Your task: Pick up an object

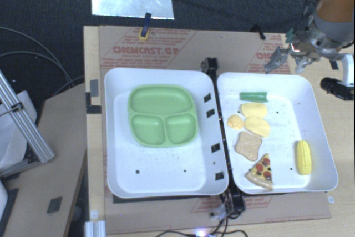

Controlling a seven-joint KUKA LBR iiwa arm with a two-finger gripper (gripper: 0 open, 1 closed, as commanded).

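Six food pieces (256, 129) in right bin (316, 114), fingers (275, 60) apart above.

Two white bins (166, 188) (319, 119). 1 green divided plate (163, 115), w/ 3 compartments. Toy food, 6 pcs: 1 green pepper (253, 96), 3 pale yellow pieces (253, 110) (257, 126) (235, 122), 1 toast (248, 146), 1 pizza slice (260, 171), 1 corn (303, 157) — so 7 total.

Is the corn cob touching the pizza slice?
Apart. The camera view shows bare white bin floor between the corn cob and the pizza slice.
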